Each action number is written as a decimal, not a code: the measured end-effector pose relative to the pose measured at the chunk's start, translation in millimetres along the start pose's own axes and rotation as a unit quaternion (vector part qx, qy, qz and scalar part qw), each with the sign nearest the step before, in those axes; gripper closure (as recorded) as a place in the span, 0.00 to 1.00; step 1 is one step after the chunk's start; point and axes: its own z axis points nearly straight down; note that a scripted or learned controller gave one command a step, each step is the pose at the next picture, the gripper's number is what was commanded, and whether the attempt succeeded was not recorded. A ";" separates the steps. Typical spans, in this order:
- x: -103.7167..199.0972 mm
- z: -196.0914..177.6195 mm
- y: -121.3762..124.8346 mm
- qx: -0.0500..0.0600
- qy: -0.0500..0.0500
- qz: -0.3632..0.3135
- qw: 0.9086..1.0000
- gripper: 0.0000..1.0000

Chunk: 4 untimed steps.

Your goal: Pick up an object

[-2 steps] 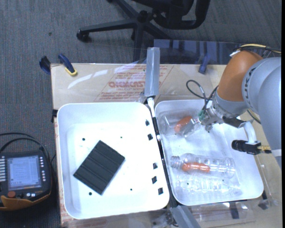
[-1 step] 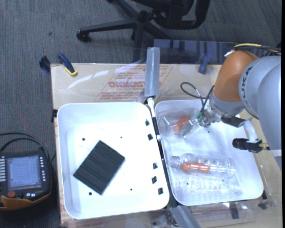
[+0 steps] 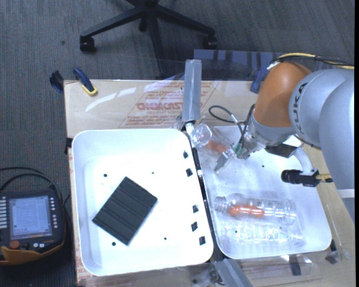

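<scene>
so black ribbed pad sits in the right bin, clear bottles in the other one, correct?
Not quite. The camera view shows the black ribbed pad lying in the left bin. The clear bottles lie in the other one, the right bin, below the gripper.

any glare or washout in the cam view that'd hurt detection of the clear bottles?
Camera view: the right bin is bright white, so the clear bottle reads mostly by its orange insert and faint outline; another clear object near the divider blends similarly. The black ridged pad in the left bin has strong contrast. Overall image is soft.
</scene>
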 end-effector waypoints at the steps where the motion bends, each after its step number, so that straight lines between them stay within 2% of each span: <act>1: 3.1 0.6 2.1 0.001 0.001 -0.106 0.994 0.00; 2: 24.0 -36.4 -67.6 -0.001 0.000 -0.119 0.993 0.00; 3: 15.6 4.0 -25.3 0.012 0.006 -0.003 1.000 0.00; 4: 1.9 6.4 -19.6 0.031 0.017 -0.053 0.998 0.00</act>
